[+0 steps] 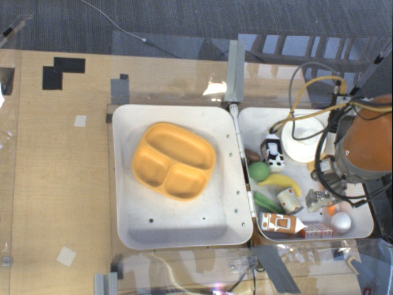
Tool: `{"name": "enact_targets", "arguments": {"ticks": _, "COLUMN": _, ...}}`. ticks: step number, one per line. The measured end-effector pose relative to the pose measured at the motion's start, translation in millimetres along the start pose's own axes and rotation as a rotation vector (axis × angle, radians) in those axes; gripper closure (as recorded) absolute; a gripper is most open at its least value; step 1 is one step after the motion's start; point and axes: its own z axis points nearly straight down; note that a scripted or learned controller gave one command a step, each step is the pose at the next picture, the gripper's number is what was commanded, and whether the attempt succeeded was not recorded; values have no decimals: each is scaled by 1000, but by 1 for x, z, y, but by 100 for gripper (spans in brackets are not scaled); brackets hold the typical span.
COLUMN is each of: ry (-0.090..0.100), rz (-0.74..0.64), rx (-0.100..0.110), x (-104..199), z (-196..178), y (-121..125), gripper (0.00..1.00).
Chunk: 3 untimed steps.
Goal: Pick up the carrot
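Camera view: gripper (pixel 320 196) low in right bin (pixel 258 125), finger state can't tell, nothing visibly held. Carrot (pixel 332 210), a small orange bit, just beside and below gripper near white egg (pixel 341 222). Yellow tray (pixel 174 160) in left bin (pixel 129 183).

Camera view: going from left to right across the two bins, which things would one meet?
Yellow tray → green ball → banana → white plate → white egg → tool, its place approximate.
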Motion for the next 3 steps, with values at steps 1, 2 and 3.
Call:
{"name": "enact_targets", "arguments": {"ticks": 1, "ry": 0, "rz": -123, "rx": 0, "x": -14, "z": -35, "y": 1, "gripper": 100}}
{"name": "enact_targets", "arguments": {"ticks": 2, "ry": -1, "rz": -369, "rx": -5, "x": -9, "z": 2, "y": 2, "gripper": 100}}
{"name": "enact_targets", "arguments": {"ticks": 3, "ry": -2, "rz": -522, "rx": -3, "x": -21, "z": -20, "y": -9, "gripper": 100}}
